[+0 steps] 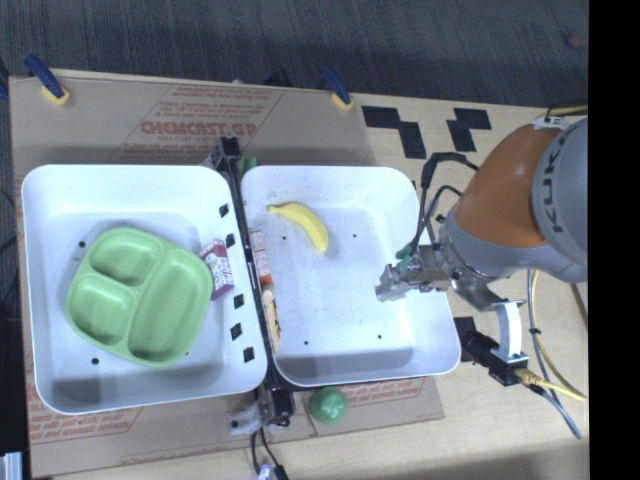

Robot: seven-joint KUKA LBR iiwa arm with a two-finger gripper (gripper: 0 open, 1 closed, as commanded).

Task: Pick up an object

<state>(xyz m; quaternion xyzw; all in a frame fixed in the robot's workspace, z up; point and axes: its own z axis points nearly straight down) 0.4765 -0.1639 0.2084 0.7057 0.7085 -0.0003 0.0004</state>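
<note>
Nearest the camera, a small green ball [327, 404] is seen on the cardboard just outside the front rim of the right bin [345, 366], next to the clamp between the two bins. Farther back, the gripper [392, 284] is held low over the right side of that bin, pointing toward its middle; whether it is spread or pressed together cannot be told, and nothing is seen held in it.

Within the right bin a yellow banana [303, 223] is lying on the floor toward the back left, well apart from the gripper, up and to the left of it. A thin packet [262, 268] is propped along the left wall. In the left bin [45, 193] a green divided plate [140, 293] is resting, with a small red-and-white wrapper [219, 266] touching its right edge.

For the step in hand, the banana is judged the likeliest target. A good approach would be made by carrying the gripper across above the bin floor until it is centred over the fruit's middle, turned so that the curve is spanned across its narrow width, and only then lowered. A grip near either tapered end is judged likely to slip.
</note>
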